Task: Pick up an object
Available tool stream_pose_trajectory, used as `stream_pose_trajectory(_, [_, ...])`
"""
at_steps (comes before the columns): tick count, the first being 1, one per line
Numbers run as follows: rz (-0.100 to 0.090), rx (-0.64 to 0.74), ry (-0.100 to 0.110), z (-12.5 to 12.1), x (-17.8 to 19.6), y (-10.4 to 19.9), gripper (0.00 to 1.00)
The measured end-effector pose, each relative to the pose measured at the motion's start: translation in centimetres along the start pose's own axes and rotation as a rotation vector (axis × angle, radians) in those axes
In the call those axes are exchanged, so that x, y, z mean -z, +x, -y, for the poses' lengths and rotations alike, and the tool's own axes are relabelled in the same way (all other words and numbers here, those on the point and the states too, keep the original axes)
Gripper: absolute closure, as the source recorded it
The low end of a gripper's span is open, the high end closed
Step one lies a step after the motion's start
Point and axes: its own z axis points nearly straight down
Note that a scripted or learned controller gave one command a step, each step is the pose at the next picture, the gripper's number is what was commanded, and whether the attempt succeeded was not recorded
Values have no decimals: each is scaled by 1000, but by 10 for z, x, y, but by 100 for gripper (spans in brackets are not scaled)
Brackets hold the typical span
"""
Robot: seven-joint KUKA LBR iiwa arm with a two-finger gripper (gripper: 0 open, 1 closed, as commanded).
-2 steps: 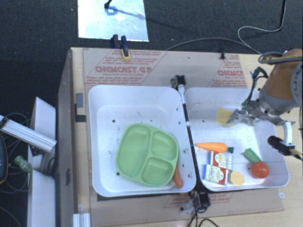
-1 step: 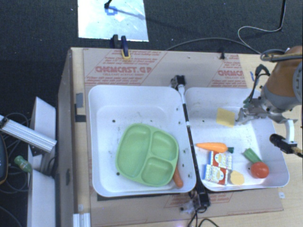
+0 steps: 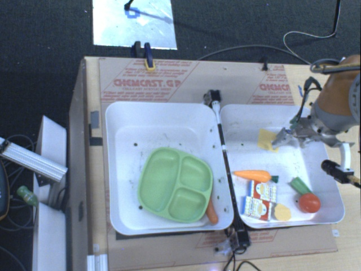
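The right bin holds a yellow cheese wedge at its back, an orange carrot in the middle and a red-and-white carton near the front. A pale yellow disc, a red tomato and a green piece lie at the front right. My gripper reaches in from the right, low over the bin, with its tip right beside the cheese wedge's right edge. Nothing shows as held.
The left bin holds a green divided plate with a brown sausage at its right edge. The bins' shared wall runs between them. A black fitting on the arm hangs over the right bin's right rim.
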Motion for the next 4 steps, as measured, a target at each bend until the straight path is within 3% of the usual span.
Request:
stream_pose_trajectory(1, [-1,2,2,-53,-11,1,0])
stream_pose_trajectory(2, [1,5,-1,-54,0,1,100])
stream_pose_trajectory(3, [1,6,-1,-54,0,1,0])
stream_pose_trajectory(4, [-1,-1,4,48,-11,1,0])
